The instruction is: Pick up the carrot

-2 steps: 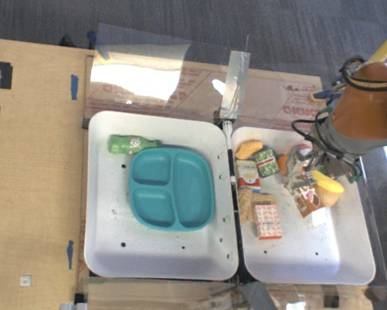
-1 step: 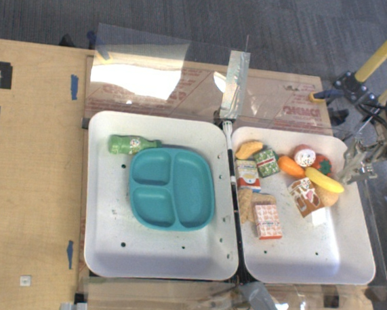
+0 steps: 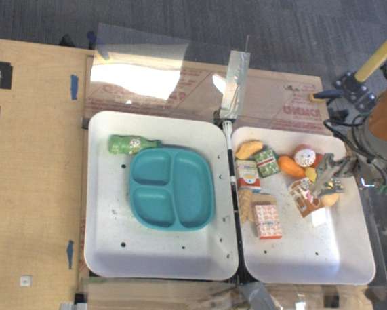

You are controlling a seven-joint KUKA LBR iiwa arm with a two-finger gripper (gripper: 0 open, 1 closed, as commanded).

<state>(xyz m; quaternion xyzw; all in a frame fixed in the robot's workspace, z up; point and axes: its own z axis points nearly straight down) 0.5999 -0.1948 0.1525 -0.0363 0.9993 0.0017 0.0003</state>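
With the carrot (image 3: 291, 166) wedged btwn a green carton (image 3: 268, 162) and a white ball (image 3: 305, 157) in the right bin (image 3: 347, 261), a neighbour could be grabbed instead; gripper (image 3: 327, 179) state can't be told.

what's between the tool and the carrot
In the camera view the tool is to the right of the carrot. A small yellow-orange piece lies between them, beside the carrot's right end, on the right bin's floor.
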